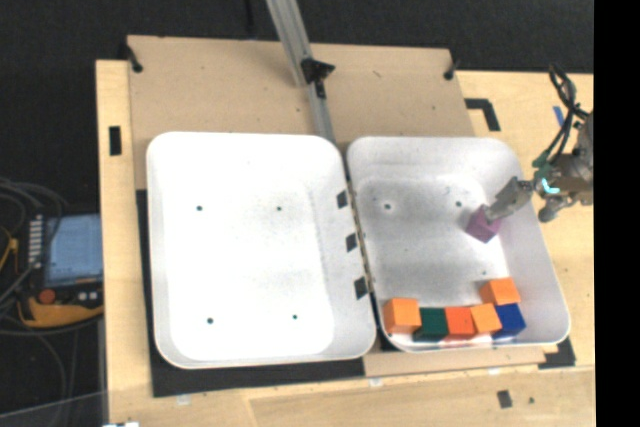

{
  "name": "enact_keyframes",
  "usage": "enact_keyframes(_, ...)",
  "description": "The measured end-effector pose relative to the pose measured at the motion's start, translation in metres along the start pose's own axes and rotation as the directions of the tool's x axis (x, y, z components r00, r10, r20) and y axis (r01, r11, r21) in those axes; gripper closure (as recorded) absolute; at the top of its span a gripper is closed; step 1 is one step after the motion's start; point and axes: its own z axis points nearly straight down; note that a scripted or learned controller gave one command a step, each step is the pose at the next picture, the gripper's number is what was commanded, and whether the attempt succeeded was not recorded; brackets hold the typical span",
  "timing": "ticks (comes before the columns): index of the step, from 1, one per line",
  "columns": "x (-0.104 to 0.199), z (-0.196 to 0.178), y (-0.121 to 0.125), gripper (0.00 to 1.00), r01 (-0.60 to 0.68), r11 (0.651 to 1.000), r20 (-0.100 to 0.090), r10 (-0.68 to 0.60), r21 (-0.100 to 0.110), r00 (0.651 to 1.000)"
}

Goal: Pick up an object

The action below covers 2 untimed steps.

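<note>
The bench (410,65) carries two white bins; the right-hand bin (430,160) lies under the hand (500,210), the other bin (250,150) well to its far side. A row of coloured blocks (455,318) sits at the bin's near wall, below the hand. The hand reaches in slantwise from the right edge, tip low, touching a purple block (483,226). Whether its fingers are spread or pinching the block cannot be told. A clean lift likely calls for a firm, centred grip before rising straight up.
</note>
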Motion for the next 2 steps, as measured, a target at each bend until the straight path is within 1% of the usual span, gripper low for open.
enact_keyframes(1,0.000,-0.002,0.001,0.00,0.000,1.000,0.001,0.000,-0.004,1.000)
enact_keyframes(2,-0.007,0.041,-0.001,0.00,-0.004,1.000,0.003,0.004,0.001,1.000)
